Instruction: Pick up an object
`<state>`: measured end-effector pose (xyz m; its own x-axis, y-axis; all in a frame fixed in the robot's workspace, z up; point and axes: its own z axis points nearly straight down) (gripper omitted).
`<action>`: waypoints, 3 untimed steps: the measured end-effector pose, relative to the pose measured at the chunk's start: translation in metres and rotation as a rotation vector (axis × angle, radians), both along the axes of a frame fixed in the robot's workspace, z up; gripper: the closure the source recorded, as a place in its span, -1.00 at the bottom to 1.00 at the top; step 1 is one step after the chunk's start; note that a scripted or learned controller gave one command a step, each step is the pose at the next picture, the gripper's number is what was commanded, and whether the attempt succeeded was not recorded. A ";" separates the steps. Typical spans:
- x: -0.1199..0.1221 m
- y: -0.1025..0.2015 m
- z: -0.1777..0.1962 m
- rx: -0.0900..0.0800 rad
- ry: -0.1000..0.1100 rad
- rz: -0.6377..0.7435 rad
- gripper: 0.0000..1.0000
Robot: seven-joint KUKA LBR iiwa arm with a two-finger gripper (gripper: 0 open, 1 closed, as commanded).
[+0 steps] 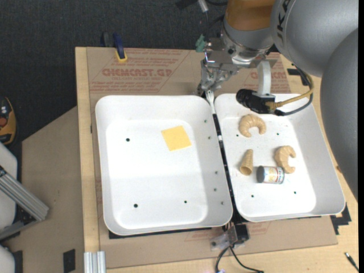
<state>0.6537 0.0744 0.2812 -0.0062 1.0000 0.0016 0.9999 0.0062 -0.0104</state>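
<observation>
Camera view: gripper point(209, 87) over the bins' back edge, finger spread can't be made out, nothing seen in it; tan croissant point(251, 124) curled near the back of right bin point(318, 192), well clear.

Arm casing: smooth, rounded grey shells of the KUKA arm point(318, 33), matte with soft highlights, bulking large along the right side.
Lettering: part of a dark letter shows on the grey shell near the top.
Band: a glossy orange ring point(250, 7) circles the arm above the wrist, darker at its lower rim.
Wrist: a short grey collar below the band, tapering to a metal flange.
Gripper: a small silvery assembly point(213, 78) of brackets and slim parts, with a green detail at its left side.
Cables: thin black leads run past the top of the wrist; a white post hangs beside it.
</observation>
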 end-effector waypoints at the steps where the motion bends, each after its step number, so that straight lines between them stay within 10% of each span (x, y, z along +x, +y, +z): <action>1: 0.012 0.038 0.154 0.002 -0.031 0.000 1.00; 2: -0.016 0.102 0.029 -0.002 0.004 0.001 1.00; 3: -0.078 0.154 -0.010 -0.002 -0.001 0.001 1.00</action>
<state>0.5760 0.2284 0.2716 -0.0067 1.0000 -0.0001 0.9999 0.0067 -0.0099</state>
